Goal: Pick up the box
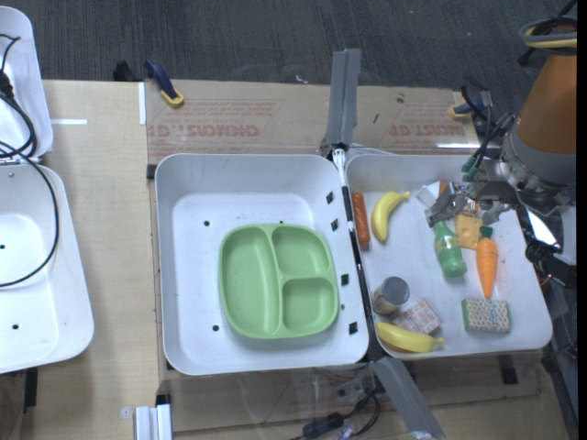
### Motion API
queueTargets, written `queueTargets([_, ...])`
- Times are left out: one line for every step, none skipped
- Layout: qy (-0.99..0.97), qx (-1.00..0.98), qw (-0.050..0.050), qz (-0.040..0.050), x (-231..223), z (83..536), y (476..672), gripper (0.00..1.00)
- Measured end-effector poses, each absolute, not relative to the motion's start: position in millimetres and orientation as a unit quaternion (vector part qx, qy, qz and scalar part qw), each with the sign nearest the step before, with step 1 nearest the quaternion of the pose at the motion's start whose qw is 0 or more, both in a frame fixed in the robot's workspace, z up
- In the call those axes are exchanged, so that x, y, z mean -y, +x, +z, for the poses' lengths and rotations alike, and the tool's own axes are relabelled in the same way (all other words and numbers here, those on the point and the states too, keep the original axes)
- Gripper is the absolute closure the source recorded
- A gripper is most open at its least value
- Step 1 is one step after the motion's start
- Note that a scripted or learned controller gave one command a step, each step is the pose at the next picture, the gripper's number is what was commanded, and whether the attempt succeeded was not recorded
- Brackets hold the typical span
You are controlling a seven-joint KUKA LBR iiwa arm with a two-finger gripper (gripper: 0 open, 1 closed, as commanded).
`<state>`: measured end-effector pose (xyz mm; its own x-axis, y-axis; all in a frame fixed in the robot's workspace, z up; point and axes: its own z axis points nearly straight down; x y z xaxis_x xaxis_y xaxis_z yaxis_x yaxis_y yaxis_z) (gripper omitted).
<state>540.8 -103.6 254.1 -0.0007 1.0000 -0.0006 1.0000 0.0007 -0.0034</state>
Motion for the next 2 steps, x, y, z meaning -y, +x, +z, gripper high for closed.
queueTargets([-0.709,0.706,0.001,0.0010,111,103,505.4,0.00])
queueTargets([-0.726,0.688,0.001,0.0011,93,91,476.5,0.00])
